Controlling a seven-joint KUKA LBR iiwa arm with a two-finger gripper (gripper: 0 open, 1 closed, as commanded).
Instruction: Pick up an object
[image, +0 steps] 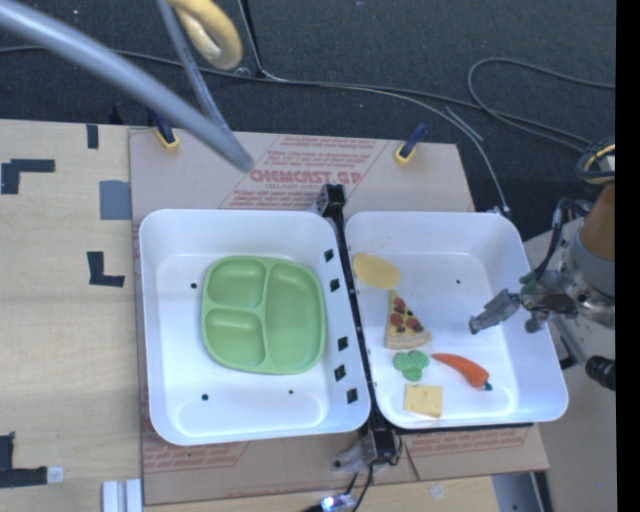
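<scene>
The arm reaches in low over the right bin (500, 235); its gripper (512, 311) hangs open, holding nothing.

A single fixed camera looks steeply down on the bench from its front side, far enough off to take in both white bins whole. The gripper (520, 308) enters at the right edge, over the right bin (450, 232); the left bin (165, 300) lies well apart from it, across the frame.
</scene>
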